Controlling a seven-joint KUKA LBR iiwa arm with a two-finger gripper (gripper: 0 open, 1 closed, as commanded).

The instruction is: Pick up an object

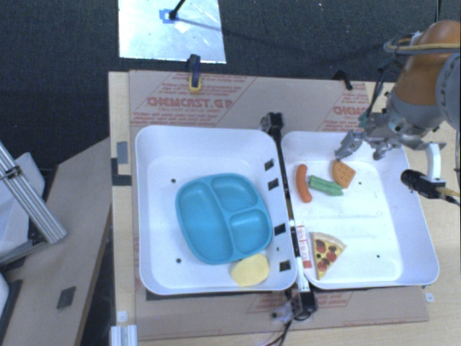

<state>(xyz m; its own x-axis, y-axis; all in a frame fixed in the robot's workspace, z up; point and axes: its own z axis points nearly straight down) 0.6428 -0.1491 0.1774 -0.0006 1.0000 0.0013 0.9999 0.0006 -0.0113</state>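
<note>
Pizza slice (326, 252) lies well apart from hand (351, 145) (raised).

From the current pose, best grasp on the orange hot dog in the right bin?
Take the hot dog across its middle, coming straight down from above. It lies flat on the right bin floor, long and narrow, running roughly front to back, so close across the short width. Its left side is free; the green piece sits close on its right, so keep the tool centred or slightly toward the lower end.

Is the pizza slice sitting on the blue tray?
No, the pizza slice lies in the right bin, while the blue tray is in the left bin.
</note>
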